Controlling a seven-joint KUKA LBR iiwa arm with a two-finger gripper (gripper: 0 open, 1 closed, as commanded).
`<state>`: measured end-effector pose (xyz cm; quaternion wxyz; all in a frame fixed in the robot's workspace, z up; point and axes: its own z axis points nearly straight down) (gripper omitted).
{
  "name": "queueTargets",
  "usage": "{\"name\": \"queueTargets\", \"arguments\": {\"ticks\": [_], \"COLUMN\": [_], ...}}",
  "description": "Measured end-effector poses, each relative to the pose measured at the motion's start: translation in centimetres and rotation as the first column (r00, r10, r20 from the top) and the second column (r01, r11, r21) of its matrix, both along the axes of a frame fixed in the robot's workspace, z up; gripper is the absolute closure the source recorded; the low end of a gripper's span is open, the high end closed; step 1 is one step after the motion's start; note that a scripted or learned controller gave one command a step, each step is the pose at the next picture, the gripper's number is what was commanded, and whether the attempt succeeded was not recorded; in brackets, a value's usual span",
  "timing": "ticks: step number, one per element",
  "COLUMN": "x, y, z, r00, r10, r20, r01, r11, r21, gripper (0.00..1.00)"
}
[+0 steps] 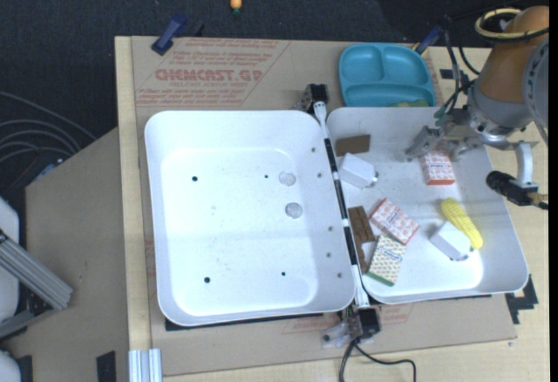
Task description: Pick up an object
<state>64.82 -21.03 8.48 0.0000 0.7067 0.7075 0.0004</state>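
Observation:
My gripper (441, 143) hangs over the far part of the right bin (506, 271), reaching in from the right on the grey arm with the orange band. Its fingers look spread and hold nothing. Just in front of it lies a red and white packet (438, 169). Further forward in the same bin are a yellow corn cob (462, 222), a small white block (451, 244), a pink patterned packet (393, 221) and a green and yellow packet (386, 261). Near the divider lie a white box (357, 171), a brown card (353, 145) and a dark brown bar (359, 224).
The left bin (166, 197) is white with two small round marks. A blue divided tray (384, 75) stands behind the right bin. The arm's cables run along the right bin's right side. A blue clip (168, 35) lies at the board's far left corner.

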Motion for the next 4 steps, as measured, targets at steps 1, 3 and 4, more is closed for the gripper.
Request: {"name": "queueTargets", "arguments": {"ticks": [1, 3, 4], "x": [1.8, 0.8, -2.9], "y": [-0.6, 2.3, 6.0], "z": [-0.1, 10.9, 16.1], "r00": [1.000, 1.000, 1.000], "r10": [0.003, 0.001, 0.001], "r20": [-0.017, 0.003, -0.001], "r01": [-0.002, -0.001, -0.001], "r11": [1.000, 1.000, 1.000], "r21": [0.018, -0.001, 0.001], "gripper": [0.00, 1.00, 1.00]}}
